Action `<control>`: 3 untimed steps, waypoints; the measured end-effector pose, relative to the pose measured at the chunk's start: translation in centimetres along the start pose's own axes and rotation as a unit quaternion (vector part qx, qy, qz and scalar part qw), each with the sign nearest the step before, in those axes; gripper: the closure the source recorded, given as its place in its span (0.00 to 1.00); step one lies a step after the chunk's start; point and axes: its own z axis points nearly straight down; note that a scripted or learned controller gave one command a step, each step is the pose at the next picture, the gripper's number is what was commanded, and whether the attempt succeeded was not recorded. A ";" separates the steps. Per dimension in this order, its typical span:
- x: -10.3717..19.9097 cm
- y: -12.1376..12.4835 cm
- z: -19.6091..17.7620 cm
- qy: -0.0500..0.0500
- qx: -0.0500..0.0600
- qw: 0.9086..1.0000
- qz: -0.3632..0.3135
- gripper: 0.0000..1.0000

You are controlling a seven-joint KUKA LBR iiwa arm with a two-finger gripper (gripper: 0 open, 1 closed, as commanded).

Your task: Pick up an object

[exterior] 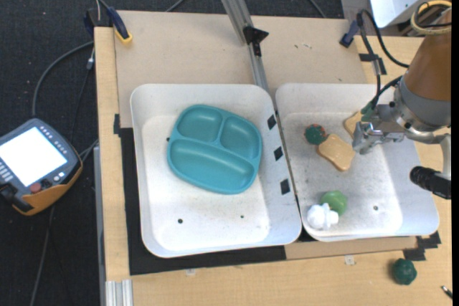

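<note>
tan and bread-like, the flat tan piece (336, 153) lay in the right bin (401, 226), near its middle and tilted a little, with its long side running down toward the right. my gripper (363, 136) hung just beside its upper right end, low over the bin floor, and i could not tell whether my metal tips touched it. whether my jaws were spread or closed i could not tell either; from this slant they showed only as a small grey cluster, and nothing was visibly between them.

just to the left of the tan piece sat a small dark green lump (314, 133) with a reddish spot on it, close to it but apart. another tan scrap (351, 124) peeked out behind my gripper, mostly hidden. toward the near edge of the same bin a green ball (334, 201) rested against a small white figure (322, 216), the two touching.

the left bin (154, 226) held a teal divided plate (214, 147), lying flat with two small compartments at the far side and one long one at the near side.

outside the bins, a dark green ball (404, 271) sat on the bench (179, 46) past the right bin's near corner. a handheld pendant (34, 165) with a bright screen lay on the dark floor to the left, with cables trailing around it.
</note>
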 end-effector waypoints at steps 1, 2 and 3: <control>-0.9 0.1 -5.9 0.000 0.000 1.000 0.000 1.00; 3.4 1.2 -4.7 0.001 0.005 1.000 -0.001 1.00; 8.2 1.8 -2.8 0.002 0.005 1.000 -0.001 1.00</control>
